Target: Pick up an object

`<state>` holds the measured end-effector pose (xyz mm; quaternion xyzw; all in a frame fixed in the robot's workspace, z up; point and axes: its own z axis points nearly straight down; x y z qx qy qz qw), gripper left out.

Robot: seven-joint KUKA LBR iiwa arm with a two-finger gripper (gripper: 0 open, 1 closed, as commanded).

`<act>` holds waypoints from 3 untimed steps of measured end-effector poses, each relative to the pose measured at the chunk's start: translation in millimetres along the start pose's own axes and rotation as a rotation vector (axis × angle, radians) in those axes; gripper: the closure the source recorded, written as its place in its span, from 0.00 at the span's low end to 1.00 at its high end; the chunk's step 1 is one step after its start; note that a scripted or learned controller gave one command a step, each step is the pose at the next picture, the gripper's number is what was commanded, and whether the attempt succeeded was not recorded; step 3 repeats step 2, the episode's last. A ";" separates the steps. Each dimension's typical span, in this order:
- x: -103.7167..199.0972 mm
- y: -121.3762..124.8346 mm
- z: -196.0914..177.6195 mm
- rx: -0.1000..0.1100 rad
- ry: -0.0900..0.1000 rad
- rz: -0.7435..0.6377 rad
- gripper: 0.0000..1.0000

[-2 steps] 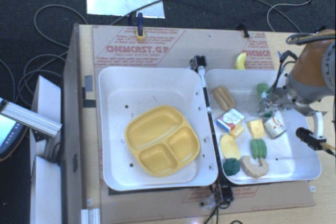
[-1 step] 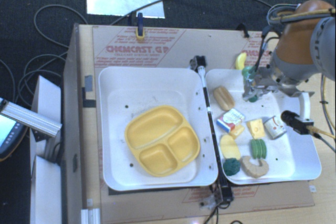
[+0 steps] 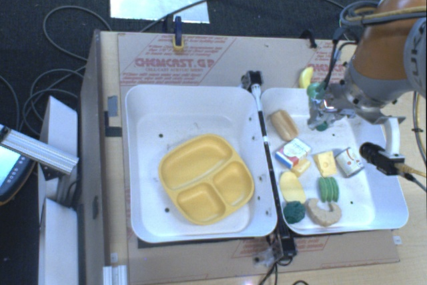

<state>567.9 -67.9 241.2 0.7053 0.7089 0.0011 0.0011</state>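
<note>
My gripper (image 3: 321, 118) hangs over the back part of the right bin (image 3: 393, 210), under the grey arm with the orange band (image 3: 393, 10). A tan bread roll (image 3: 283, 123) lies just to its left. In front of it lie a blue and white box (image 3: 292, 152), a yellow cheese wedge (image 3: 325, 162) and a small can (image 3: 348, 161). Nearer the front edge are a yellow fruit (image 3: 291, 187), a green ridged piece (image 3: 327, 189), a dark green clump (image 3: 293, 211) and a beige ring (image 3: 323, 212). Nothing is seen held in the gripper.
The left bin (image 3: 143, 117) holds a yellow divided plate (image 3: 205, 178). A yellow item (image 3: 305, 77) sits at the right bin's back rim. A black bar (image 3: 265, 143) runs between the bins. Cables trail over the dark floor behind the bench.
</note>
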 end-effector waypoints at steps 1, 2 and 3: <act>57.3 -11.2 -1.4 0.002 0.001 0.000 1.00; 100.0 -40.8 -14.5 0.002 0.001 0.000 1.00; 100.0 -40.8 -14.5 0.002 0.001 0.000 1.00</act>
